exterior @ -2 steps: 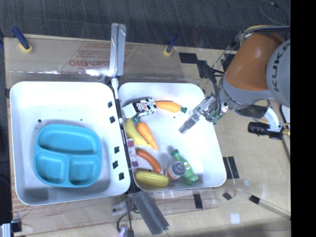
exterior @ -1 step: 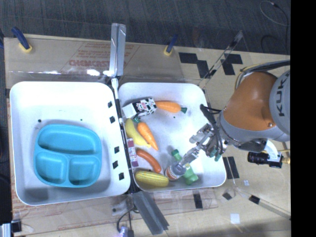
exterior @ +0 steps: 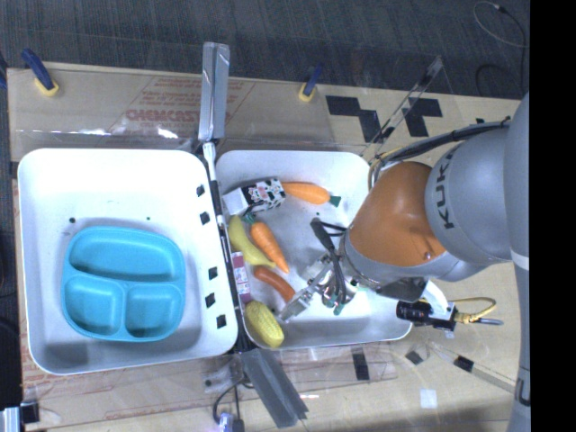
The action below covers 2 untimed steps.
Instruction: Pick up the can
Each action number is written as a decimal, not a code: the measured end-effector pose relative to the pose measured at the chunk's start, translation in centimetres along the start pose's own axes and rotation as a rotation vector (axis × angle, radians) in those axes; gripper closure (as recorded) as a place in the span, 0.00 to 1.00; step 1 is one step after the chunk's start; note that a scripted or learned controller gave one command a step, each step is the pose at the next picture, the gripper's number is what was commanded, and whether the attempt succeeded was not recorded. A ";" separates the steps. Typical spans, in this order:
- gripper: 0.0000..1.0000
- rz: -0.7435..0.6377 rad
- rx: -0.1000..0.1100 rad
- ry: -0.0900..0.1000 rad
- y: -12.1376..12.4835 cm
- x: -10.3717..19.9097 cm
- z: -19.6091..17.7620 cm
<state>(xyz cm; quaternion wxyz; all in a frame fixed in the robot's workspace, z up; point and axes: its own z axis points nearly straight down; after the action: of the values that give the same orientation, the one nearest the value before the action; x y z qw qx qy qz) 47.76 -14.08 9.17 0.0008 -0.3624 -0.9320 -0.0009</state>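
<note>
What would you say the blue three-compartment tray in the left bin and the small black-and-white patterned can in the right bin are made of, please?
The blue three-compartment tray looks like moulded plastic: uniform colour, rounded edges, soft sheen. The small black-and-white patterned can seems to carry a printed label or wrap; whether metal or plastic lies under it is too small to tell.
</note>
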 end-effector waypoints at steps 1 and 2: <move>0.00 0.060 0.001 -0.003 -5.0 -4.5 -6.9; 0.00 0.164 0.001 -0.003 -0.6 -9.6 -8.0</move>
<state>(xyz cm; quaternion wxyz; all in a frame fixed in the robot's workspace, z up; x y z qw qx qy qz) 54.43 -21.00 17.15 -0.0002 -0.4375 -0.8992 0.0002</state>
